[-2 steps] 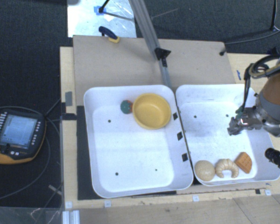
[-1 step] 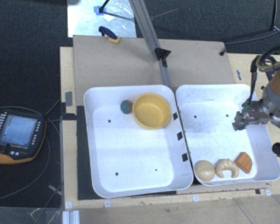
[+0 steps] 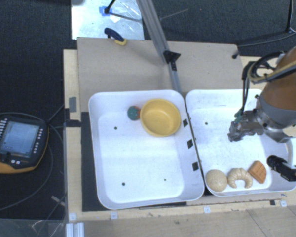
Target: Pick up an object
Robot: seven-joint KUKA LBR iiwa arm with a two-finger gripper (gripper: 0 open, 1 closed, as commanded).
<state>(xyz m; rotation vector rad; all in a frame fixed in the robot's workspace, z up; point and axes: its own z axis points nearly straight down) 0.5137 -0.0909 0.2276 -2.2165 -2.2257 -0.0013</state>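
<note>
Orange-edged and grey-screened, a handheld control pendant (image 3: 16, 144) lies on the dark floor at the far left, its cable looping away beside it. Next comes the tan bench top (image 3: 138, 63), with a small blue-and-yellow clamp (image 3: 114, 35) at its back edge and a slanted grey metal pole (image 3: 158, 31) crossing above it.

On the bench sits the left white shallow plastic bin (image 3: 138, 181). Near its back wall rests a round yellow bowl (image 3: 160, 117), upright, and a small dark green ball (image 3: 133, 113) lies touching the bowl's left side. The rest of this bin's floor shows a few dark specks.

Just beside it, with walls meeting along a seam marked by black tabs, is the right white shallow plastic bin (image 3: 212, 107). Three food-shaped pieces line its front edge: a pale beige round bun (image 3: 216, 180) in the front-left corner, a cream-coloured croissant (image 3: 240, 177) close to its right, and a small orange-brown waffle square (image 3: 258, 171) just right of that.

Above the middle of this bin hangs the dark grey two-finger gripper (image 3: 237, 132), well apart from the three pieces in front of it. How far its claw is parted cannot be told from this angle, and nothing is seen between its tips. Behind it, at the right edge, rises the grey arm with an orange band (image 3: 286, 88).
</note>
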